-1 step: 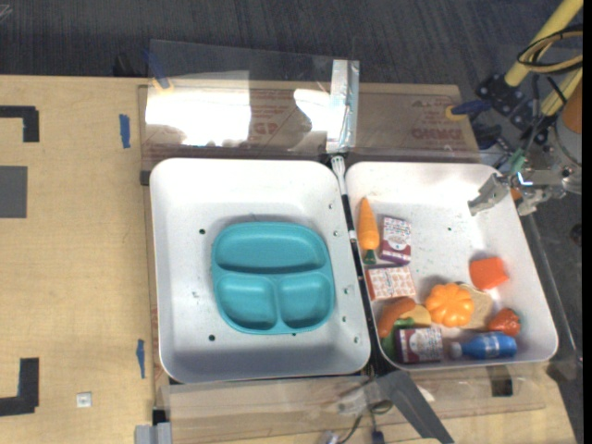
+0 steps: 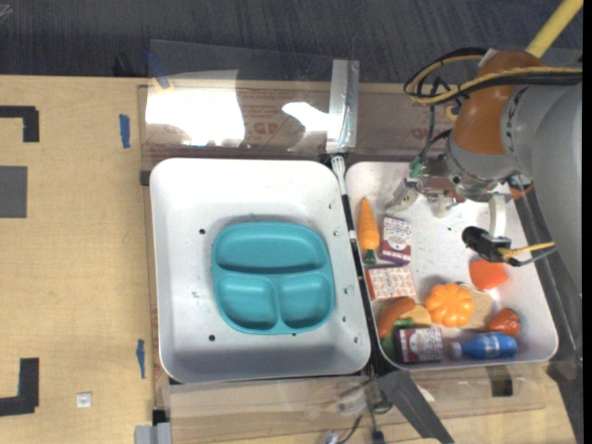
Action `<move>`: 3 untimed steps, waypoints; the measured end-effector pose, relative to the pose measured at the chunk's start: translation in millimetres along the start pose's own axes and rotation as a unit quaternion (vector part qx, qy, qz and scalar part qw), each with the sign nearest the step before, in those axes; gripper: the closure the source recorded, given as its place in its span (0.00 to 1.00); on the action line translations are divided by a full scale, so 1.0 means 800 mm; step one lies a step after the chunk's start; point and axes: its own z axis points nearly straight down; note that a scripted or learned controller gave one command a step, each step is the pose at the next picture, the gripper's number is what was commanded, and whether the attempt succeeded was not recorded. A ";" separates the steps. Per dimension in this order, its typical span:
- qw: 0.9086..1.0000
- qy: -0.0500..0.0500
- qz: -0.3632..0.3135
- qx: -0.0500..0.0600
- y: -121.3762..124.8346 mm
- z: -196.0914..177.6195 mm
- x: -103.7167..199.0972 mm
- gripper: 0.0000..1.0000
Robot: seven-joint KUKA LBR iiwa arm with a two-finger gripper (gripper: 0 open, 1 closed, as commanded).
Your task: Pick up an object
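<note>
While the gripper [image 2: 413,185] hovers, the carrot [image 2: 368,225] lies just beside it.

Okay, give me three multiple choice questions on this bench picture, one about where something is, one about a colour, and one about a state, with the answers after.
1. Where does the divided tray lie?
A. in the left bin
B. in the right bin
C. on the wooden bench outside the bins

2. What colour is that tray?
A. red
B. teal
C. yellow

3. How does the bottle with the blue end lie in the right bin?
A. standing upright
B. on its side by the near wall
C. leaning out over the far rim

Answers: 1 A, the tray sits in the middle of the left bin. 2 B, its whole surface is teal. 3 B, its length runs flat along the near wall.
</note>
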 end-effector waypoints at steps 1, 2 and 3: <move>0.997 0.001 -0.083 0.003 -0.040 0.002 0.004 0.00; 0.994 0.001 -0.107 0.002 -0.114 0.000 0.001 0.00; 0.993 0.000 -0.122 0.001 -0.080 0.001 -0.007 0.00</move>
